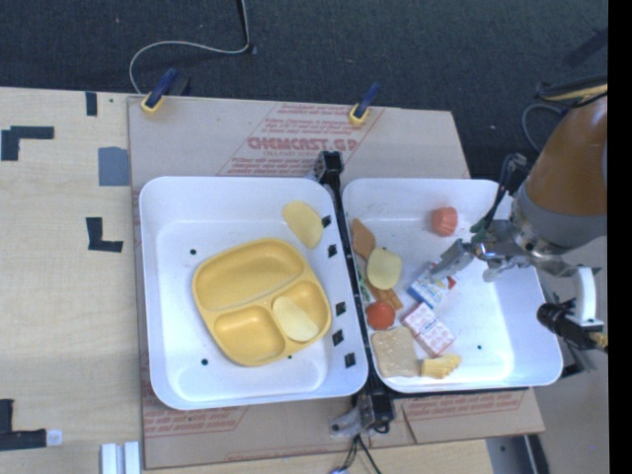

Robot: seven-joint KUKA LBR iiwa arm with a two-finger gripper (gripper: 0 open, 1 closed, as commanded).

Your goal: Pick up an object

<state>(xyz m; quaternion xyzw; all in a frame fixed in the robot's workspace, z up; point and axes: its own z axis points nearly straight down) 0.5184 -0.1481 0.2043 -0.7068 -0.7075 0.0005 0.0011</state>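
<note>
Over the right bin (513, 363), the claw (444, 262) hangs just above a small blue-and-white packet (431, 289), its opening unclear

A light wooden bench (59, 294) with a few dark tape marks carries a brown cardboard sheet (296, 141) printed with red lettering. Two clamps, yellow and blue, grip the sheet's far edge (156, 95) (362, 107). Two shallow white bins sit side by side on the cardboard, touching: left bin (158, 294), right bin (523, 349).
</note>
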